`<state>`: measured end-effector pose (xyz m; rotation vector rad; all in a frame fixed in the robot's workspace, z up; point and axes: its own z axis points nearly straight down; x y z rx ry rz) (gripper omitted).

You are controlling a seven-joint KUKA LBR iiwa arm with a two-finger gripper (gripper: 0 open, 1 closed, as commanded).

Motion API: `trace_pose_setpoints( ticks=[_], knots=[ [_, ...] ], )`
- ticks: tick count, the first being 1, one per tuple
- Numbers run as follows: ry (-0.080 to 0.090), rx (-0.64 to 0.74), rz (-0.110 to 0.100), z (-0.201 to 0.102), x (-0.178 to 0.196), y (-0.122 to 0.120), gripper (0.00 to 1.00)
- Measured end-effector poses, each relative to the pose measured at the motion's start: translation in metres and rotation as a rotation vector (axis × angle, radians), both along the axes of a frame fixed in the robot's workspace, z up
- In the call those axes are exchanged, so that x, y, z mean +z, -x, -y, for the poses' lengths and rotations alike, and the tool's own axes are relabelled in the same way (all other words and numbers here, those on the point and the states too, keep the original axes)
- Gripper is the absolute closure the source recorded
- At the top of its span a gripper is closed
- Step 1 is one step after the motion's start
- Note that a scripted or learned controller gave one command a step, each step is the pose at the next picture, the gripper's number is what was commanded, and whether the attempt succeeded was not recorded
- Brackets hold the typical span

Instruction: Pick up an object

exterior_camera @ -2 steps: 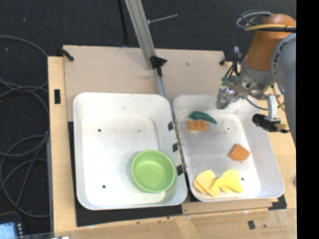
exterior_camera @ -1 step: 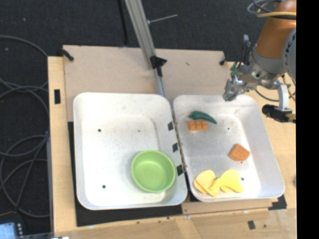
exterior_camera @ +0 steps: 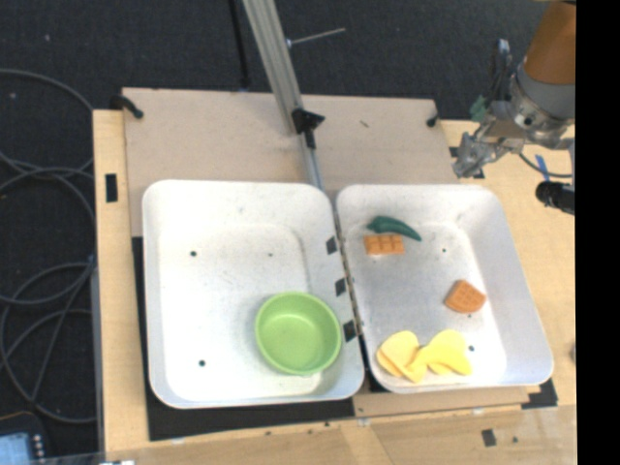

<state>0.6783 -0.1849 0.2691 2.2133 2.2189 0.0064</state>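
The arm enters at the upper right, its orange band (exterior_camera: 554,45) above the grey wrist. The gripper (exterior_camera: 469,163) hangs over the bench just beyond the far right corner of the right bin (exterior_camera: 504,231), touching nothing; whether it is spread or closed cannot be told at this size.

Right bin: a green pepper (exterior_camera: 392,226) lies at the far side, long axis running left to right, narrow end to the right. Just on its near side sits a small orange waffle (exterior_camera: 384,245). An orange wedge (exterior_camera: 465,297) rests toward the right, well apart from both. Yellow pieces (exterior_camera: 423,356), overlapping, lie along the near wall.

Left bin (exterior_camera: 194,221): a green bowl (exterior_camera: 297,332), upright, in the near right corner.
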Motion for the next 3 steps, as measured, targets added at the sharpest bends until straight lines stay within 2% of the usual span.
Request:
trace_pose_setpoints(
  ticks=[3],
  knots=[
    [-0.003,0.003,-0.009,-0.147,-0.012,0.066,1.00]
  ],
)
